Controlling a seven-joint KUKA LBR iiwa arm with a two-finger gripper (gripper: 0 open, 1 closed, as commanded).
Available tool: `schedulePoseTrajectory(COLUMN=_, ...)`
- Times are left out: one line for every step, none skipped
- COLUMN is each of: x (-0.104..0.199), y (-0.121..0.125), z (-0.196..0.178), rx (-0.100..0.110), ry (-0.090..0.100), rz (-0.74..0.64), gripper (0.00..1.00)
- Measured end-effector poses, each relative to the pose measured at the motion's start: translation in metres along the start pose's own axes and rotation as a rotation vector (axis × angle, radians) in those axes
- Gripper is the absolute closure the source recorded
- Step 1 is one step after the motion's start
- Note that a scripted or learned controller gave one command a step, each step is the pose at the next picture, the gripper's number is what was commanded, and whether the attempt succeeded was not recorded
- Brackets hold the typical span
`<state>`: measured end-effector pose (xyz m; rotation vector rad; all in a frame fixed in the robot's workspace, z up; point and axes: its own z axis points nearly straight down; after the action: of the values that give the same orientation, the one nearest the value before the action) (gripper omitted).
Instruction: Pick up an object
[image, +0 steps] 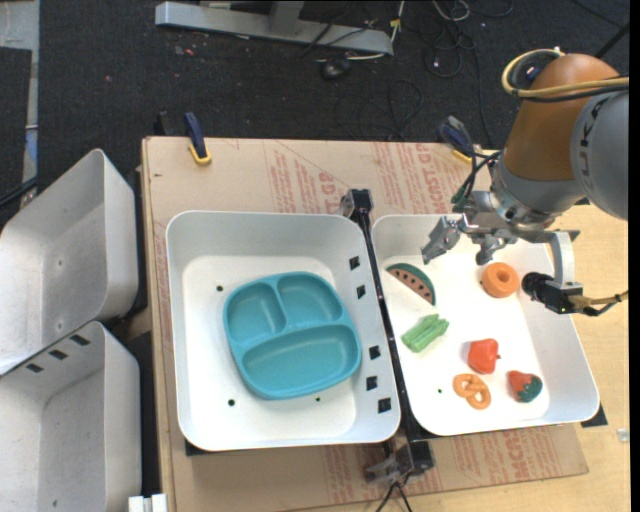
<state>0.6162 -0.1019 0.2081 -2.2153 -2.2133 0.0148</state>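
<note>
while my pincer (487, 240) hovers open and empty beside the orange ring (499, 279), i judge i'm approaching; next it must drop over it and close.

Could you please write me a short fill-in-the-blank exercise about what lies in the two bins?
1. The blue divided plate lies in the ____ bin.
2. The watermelon slice lies in the ____ bin.
3. The doughnut near the hand is coloured ____.
4. The pretzel lies beside the ____.

Missing words: left; right; orange; strawberry
</note>
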Motion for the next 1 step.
schedulePoseTrajectory(x=0.0002, y=0.0027, z=-0.0083, rx=-0.014, ry=-0.001, rz=-0.002, gripper=0.0)
